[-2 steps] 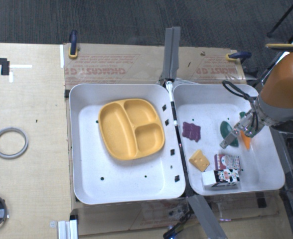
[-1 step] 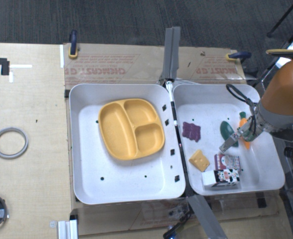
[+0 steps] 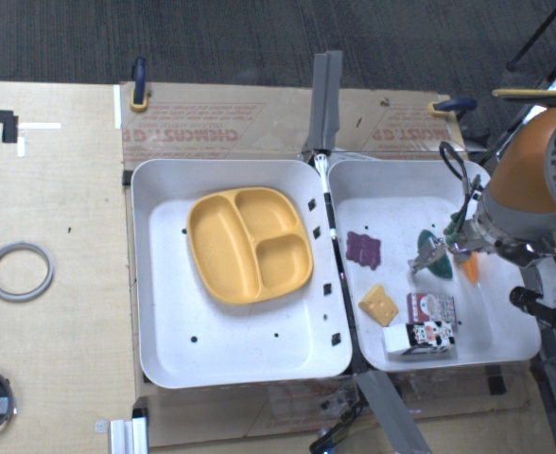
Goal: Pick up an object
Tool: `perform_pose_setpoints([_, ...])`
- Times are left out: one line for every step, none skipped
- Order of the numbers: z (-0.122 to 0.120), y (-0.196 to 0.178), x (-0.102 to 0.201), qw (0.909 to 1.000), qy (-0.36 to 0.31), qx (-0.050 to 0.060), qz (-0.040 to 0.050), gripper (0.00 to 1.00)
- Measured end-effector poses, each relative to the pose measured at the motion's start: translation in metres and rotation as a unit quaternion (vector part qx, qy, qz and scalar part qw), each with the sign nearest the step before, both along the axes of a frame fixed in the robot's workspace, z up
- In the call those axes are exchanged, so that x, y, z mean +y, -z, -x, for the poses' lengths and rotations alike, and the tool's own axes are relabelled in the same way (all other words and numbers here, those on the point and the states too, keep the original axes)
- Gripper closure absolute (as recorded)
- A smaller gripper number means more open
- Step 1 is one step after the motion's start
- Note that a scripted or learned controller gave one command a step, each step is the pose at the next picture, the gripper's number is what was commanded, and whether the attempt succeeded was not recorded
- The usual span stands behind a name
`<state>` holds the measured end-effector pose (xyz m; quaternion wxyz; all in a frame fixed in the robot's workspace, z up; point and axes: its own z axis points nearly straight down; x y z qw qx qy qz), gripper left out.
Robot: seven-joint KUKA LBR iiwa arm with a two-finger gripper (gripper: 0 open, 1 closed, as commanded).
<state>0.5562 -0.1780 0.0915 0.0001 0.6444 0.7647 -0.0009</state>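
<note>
Pincer (image 3: 433, 256) over right bin (image 3: 391, 192), beside teal object (image 3: 442, 266); grip state unclear.

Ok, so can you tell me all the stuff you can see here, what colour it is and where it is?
white bins: 2, white, side by side on the bench
divided plate: 1, yellow, in the left bin
bunch of grapes: 1, purple, right bin near the divider
cheese wedge: 1, yellow, right bin below the grapes
small carton: 1, white with red and black print, right bin's front
teal piece: 1, teal, right bin at the claw
orange piece: 1, orange, beside the teal piece
tape roll: 1, grey, bench at left
arm: 1, grey and orange, from the right
claw: 1, grey, over the right bin
</note>
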Motion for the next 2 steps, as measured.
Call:
perform_pose_setpoints([0.0, -0.009, 0.0, 1.0, -0.002, 0.001, 0.001, 1.0])
perform_pose_setpoints([-0.016, -0.132, 0.113, 1.0, 0.008, 0.001, 0.0001, 1.0])
